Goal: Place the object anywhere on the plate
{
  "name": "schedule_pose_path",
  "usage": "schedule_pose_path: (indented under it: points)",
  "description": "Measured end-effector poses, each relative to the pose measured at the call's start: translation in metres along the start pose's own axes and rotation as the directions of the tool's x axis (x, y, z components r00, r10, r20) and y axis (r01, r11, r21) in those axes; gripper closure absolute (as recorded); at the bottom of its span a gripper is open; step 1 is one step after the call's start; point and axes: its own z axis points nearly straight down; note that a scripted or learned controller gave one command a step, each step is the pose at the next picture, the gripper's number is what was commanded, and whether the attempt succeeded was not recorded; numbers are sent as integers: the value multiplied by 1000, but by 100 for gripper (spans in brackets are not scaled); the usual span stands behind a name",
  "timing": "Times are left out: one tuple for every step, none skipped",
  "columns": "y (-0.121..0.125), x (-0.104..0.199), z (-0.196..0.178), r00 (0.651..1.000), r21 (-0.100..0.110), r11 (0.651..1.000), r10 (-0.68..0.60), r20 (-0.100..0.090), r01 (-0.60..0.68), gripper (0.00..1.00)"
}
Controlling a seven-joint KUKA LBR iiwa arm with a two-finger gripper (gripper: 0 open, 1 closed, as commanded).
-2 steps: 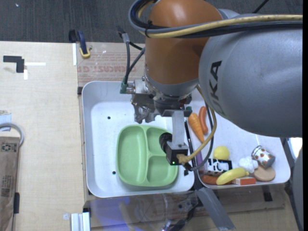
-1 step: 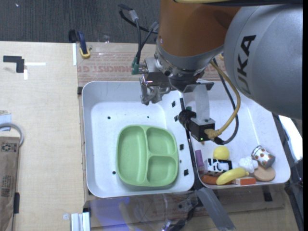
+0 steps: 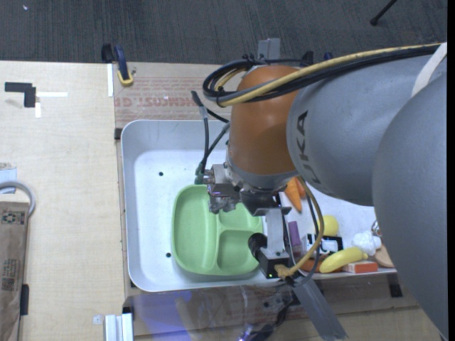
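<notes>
A light green divided plate [image 3: 195,233] lies in the left white bin [image 3: 146,162], toward its near right corner. My gripper [image 3: 222,199] hangs under the orange wrist band, above the plate's far right rim. The wrist hides most of it, and I see nothing held. Just right of the wrist an orange carrot-like object [image 3: 296,195] pokes out. A yellow banana [image 3: 343,259] lies further right in the other bin.
The big grey arm covers most of the right bin. Beside the banana I see a purple piece [image 3: 291,234], a white lumpy toy [image 3: 367,244] and a small red block [image 3: 363,268]. A brown paper bag [image 3: 11,247] lies on the bench at far left.
</notes>
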Motion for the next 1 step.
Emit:
schedule_pose_path:
  points:
    - [0, 0, 0, 1000, 0, 1000, 0, 0, 0, 0]
